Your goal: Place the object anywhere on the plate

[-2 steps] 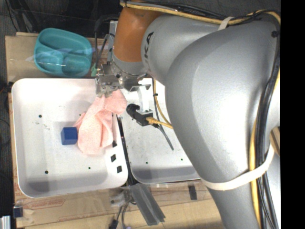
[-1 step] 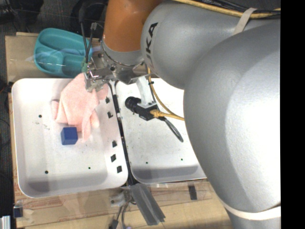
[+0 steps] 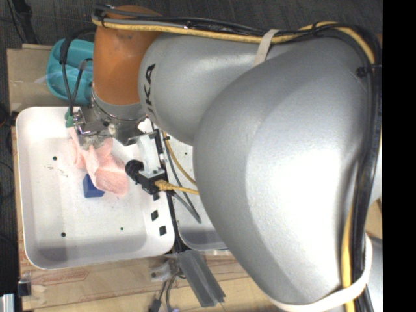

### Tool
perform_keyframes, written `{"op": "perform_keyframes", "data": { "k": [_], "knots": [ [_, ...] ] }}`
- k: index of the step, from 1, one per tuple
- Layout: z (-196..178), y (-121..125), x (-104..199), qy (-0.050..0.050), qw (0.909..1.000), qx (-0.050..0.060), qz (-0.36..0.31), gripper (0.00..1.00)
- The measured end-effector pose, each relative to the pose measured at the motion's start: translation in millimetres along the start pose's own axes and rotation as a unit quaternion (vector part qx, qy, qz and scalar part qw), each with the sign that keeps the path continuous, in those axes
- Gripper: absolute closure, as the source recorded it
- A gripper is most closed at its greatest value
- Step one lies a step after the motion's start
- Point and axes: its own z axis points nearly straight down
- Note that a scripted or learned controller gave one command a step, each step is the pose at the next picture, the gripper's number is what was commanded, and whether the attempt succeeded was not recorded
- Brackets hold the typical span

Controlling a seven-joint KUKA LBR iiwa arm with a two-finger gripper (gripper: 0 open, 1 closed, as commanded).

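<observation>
In the left bin (image 3: 39, 239), a pink sponge (image 3: 107, 174) is seen at five o'clock just beside the pincer (image 3: 88, 135), whose state cannot be told.

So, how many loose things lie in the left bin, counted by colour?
Pink: 1, a soft pink object under the tool
Blue: 1, a small blue block touching the pink one
Total: 2 that I can see; the arm covers the other bin.
</observation>
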Motion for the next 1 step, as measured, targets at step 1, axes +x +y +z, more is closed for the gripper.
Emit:
{"op": "perform_keyframes", "data": {
  "k": [1],
  "knots": [
    [61.3, -45.2, 26.8, 0.000, 1.0000, 0.000, 0.009, 1.00]
  ]
}}
